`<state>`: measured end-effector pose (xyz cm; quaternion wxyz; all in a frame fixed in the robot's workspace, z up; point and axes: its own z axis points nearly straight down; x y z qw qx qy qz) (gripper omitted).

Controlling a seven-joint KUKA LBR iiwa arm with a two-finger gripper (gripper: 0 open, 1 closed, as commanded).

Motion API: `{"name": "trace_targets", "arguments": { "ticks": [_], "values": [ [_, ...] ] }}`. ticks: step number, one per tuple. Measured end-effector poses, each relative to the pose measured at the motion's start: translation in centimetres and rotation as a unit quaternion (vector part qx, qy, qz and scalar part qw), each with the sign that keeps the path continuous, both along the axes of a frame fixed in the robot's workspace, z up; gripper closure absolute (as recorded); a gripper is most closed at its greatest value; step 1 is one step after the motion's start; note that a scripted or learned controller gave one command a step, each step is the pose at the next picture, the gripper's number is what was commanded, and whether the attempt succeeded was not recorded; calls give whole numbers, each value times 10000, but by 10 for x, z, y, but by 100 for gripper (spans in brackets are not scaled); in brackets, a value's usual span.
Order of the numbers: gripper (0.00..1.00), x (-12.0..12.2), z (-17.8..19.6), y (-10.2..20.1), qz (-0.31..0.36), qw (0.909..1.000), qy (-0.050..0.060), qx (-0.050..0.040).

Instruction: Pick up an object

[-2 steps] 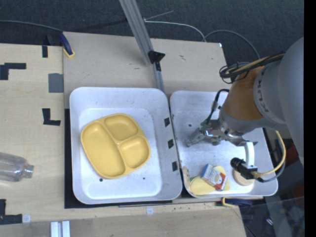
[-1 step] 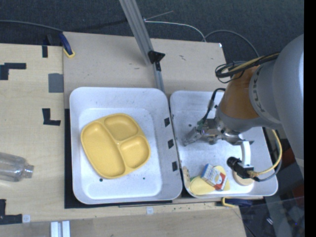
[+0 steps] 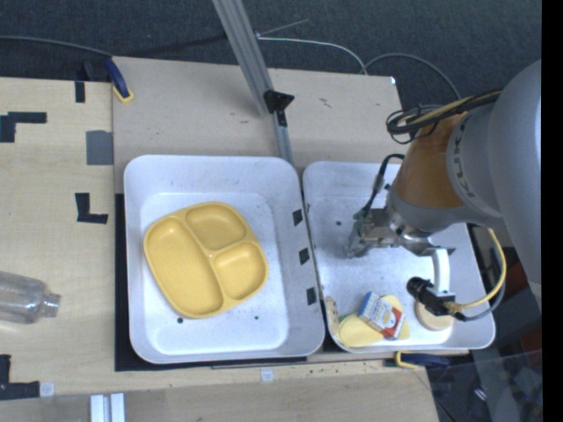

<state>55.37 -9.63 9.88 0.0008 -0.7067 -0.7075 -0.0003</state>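
Observation:
A yellow three-compartment plate (image 3: pixel 205 258) lies in the left bin (image 3: pixel 141 323). In the right bin (image 3: pixel 334 183), near its front edge, sit a pale yellow rounded piece (image 3: pixel 354 331), a small white and blue carton with red and yellow print (image 3: pixel 382 313) and a tan round disc (image 3: pixel 432 317). My gripper (image 3: pixel 362 241) hangs low over the middle of the right bin's floor, behind those things and apart from them. Nothing shows between its fingers.
A clear plastic bottle (image 3: pixel 22 297) lies on the wooden bench at the far left. A grey metal rail (image 3: pixel 242 38) slants in from the top to the bins' back edge. Black tape marks dot the bench at left.

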Motion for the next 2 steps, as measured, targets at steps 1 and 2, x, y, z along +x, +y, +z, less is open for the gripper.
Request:
{"name": "trace_targets", "arguments": {
  "ticks": [1, 2],
  "values": [
    [100, 45, -9, -64, -10, 10000, -15, -9],
    [100, 96, 40, -17, 29, 10000, -39, -5]
  ]
}}
